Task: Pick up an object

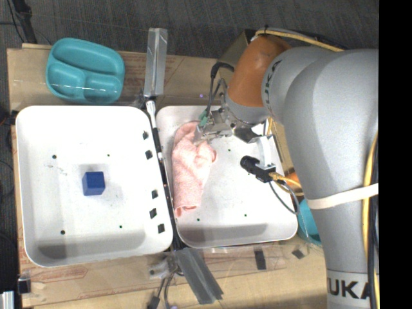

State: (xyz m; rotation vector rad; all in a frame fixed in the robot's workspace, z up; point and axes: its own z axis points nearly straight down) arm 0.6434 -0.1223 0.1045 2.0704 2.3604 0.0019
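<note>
Currently the claw (214, 126) of the big grey robot arm (322, 121) is low over the far part of the right shallow white plastic bin (225, 234), and it is at the top end of the crumpled pink cloth towel (190, 169). The claw seems to touch the towel's upper edge or to be just above it, but I cannot tell which. I also cannot tell whether the claw is apart or together, because its tip is small and mixed with the metal parts around it. The pink towel lies along the left side of the right bin, near the wall between the two bins, in a long shape from the far side toward the near side. The arm's orange band (248, 69) is above the claw, at the far edge of this bin. In the left shallow white plastic bin (77, 237) a small blue cube (94, 183) rests on the floor, about in the middle and well apart from the claw. On the wooden counter (187, 66), behind the left bin, there is a teal plastic tray with compartments (85, 69).
</note>
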